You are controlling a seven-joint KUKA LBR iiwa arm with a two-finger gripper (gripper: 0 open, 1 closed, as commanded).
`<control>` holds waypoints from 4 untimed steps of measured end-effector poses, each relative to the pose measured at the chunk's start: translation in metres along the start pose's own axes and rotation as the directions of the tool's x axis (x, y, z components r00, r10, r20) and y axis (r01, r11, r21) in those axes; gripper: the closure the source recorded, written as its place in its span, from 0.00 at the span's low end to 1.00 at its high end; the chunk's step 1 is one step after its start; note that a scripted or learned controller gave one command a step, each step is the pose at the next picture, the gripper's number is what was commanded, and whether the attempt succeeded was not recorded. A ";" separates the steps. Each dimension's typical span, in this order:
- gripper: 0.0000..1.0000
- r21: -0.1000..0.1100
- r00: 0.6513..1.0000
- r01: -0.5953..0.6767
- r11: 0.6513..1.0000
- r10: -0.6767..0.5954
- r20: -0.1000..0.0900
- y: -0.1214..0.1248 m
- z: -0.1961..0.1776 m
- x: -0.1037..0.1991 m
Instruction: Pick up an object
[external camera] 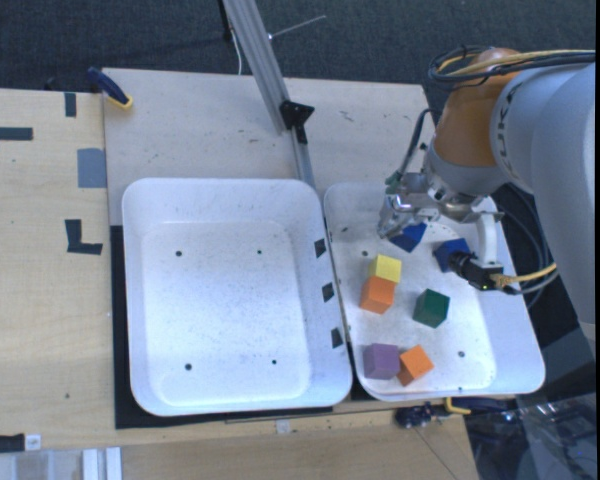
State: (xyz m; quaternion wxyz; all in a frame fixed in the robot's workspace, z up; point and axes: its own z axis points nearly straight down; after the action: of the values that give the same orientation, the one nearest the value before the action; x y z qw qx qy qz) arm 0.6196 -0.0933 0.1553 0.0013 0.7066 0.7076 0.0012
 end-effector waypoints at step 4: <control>1.00 0.007 1.000 0.004 1.000 -0.004 -0.001 -0.032 -0.065 0.098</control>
State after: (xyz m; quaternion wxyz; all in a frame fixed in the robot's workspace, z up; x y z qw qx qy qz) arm 0.5875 0.0048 0.2204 -0.0015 0.7052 0.7090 -0.0010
